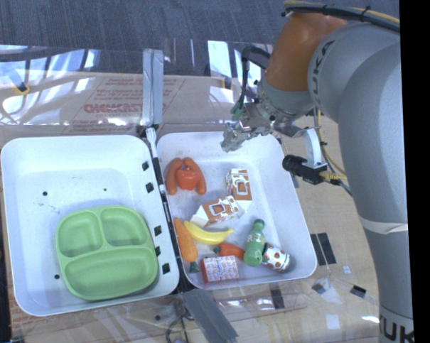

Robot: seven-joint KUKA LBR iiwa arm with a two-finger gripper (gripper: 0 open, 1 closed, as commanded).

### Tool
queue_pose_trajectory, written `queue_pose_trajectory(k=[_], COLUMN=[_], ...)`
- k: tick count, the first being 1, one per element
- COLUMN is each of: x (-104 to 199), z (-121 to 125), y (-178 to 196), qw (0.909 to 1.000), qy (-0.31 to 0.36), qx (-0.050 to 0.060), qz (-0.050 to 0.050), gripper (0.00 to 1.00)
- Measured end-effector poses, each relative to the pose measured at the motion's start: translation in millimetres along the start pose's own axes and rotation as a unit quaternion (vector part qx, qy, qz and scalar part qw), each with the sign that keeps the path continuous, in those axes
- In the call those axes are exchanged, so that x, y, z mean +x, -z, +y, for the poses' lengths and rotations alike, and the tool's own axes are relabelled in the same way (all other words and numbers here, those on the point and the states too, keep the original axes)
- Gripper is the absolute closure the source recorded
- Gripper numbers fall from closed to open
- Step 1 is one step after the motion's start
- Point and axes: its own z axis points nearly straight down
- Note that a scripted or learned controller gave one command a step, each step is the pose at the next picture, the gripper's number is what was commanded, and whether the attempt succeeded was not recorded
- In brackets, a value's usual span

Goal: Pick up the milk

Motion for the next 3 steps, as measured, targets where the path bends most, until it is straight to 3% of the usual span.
queue_pose_trajectory(k=[1, 2, 3], x=[66, 66, -18], z=[-61, -61, -89], y=[-28, -28, -104], qw=[0.986, 0.986, 0.9634], qy=[0.167, 0.167, 0.268], qx=[0.002, 0.002, -0.009], qz=[0.001, 0.001, -0.001], gripper=[1.0, 0.0, 0.0])
